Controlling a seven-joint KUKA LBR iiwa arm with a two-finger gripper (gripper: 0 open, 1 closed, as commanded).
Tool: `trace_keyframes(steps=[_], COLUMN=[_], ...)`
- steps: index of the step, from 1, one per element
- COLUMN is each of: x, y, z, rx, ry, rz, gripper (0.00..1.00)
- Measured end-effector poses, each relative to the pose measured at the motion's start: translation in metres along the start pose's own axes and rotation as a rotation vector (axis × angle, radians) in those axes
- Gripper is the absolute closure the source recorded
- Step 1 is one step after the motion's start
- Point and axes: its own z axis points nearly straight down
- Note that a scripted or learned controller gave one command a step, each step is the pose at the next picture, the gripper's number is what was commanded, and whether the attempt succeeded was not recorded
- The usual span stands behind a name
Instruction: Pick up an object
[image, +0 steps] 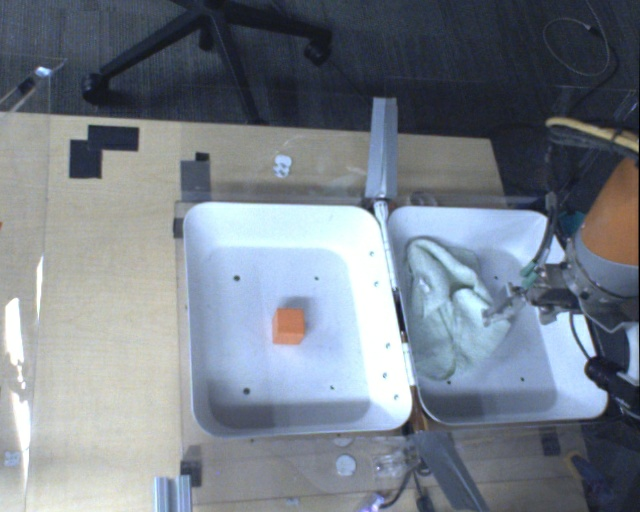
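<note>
Two jaws (503, 303) touching crumpled cloth (447, 305), opening unclear, right bin (575, 395)

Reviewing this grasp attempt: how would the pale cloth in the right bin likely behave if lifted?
The cloth lies crumpled in soft folds, so it is probably floppy and would drape and hang from the tool. It looks thin, likely light. Being bunched, a pinch may catch just one fold.

orange cube (289, 326) | upright, mid left bin || pale green cloth (448, 306) | crumpled, right bin
</note>
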Motion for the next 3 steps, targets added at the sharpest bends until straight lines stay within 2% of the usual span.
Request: trace_keyframes(steps=[1,2,3], x=[-0.018,-0.024,-0.023], y=[0.061,0.112,0.114], z=[0.097,0.135,0.123], rx=[0.000,-0.011,-0.017], ry=[0.000,-0.002,-0.002], rz=[-0.034,-0.027,-0.030], gripper=[0.00,0.00,1.00])
